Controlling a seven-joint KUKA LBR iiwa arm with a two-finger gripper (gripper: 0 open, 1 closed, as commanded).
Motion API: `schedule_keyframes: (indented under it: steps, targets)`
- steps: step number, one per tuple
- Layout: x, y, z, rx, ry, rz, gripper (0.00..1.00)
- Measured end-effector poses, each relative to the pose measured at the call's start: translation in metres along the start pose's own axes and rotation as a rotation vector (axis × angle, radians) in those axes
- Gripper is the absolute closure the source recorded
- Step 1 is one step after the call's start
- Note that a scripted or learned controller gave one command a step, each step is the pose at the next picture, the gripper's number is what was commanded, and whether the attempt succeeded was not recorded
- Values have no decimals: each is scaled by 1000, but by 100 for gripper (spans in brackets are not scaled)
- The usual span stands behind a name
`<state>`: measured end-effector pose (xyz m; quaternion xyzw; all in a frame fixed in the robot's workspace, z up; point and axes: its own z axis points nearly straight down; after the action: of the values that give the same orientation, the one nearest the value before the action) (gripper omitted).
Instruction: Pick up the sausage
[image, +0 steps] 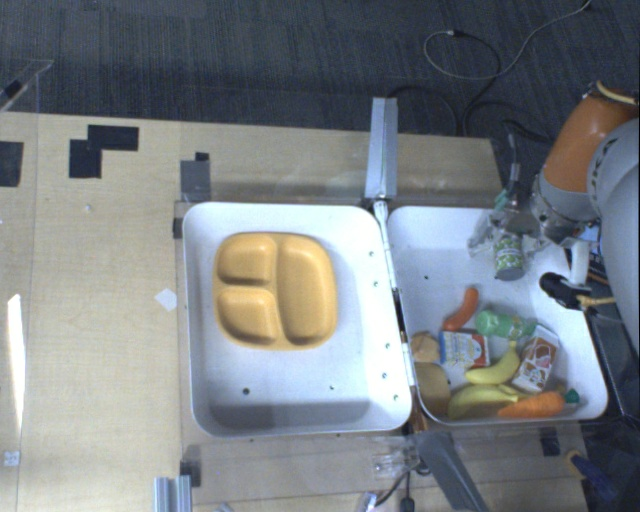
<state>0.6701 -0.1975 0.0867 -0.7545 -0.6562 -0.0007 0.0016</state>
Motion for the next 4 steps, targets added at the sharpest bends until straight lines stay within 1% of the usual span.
schedule_keyframes:
  steps: [1,2,3,4]
  targets:
    - [-2,1,-59,-9,-5,-34,0]
    - [39,-26,-1,-9,-4,-245,0]
    - [65,-71,-2,-11,-4,-286,0]
    - [65,-68,-15,-20,-5,-287,100]
